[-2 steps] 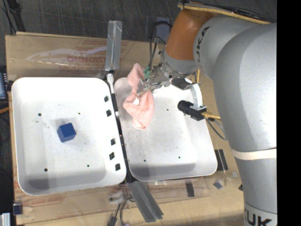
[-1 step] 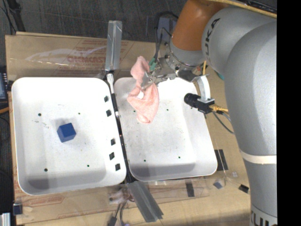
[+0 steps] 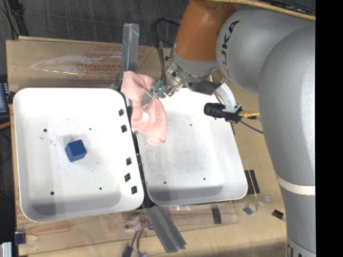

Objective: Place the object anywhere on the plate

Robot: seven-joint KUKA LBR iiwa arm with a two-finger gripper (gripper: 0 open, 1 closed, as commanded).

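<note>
Near edge: grey tape strips (image 3: 166,229) on the cardboard surface (image 3: 64,58) below the bins. Left bin (image 3: 32,197) holds a blue cube (image 3: 76,150), sitting left of centre, well apart from the arm. Right bin (image 3: 225,181) is mostly bare white floor. Farther back, pink cloth (image 3: 146,110) drapes over the divider between bins, long axis running near-to-far, lower end hanging into the right bin. Gripper (image 3: 155,91) sits at the cloth's upper part, fingers look pinched on a fold of it, hard to confirm. No distinct plate visible; the bin floor directly below and right of the cloth is likely the target.
</note>
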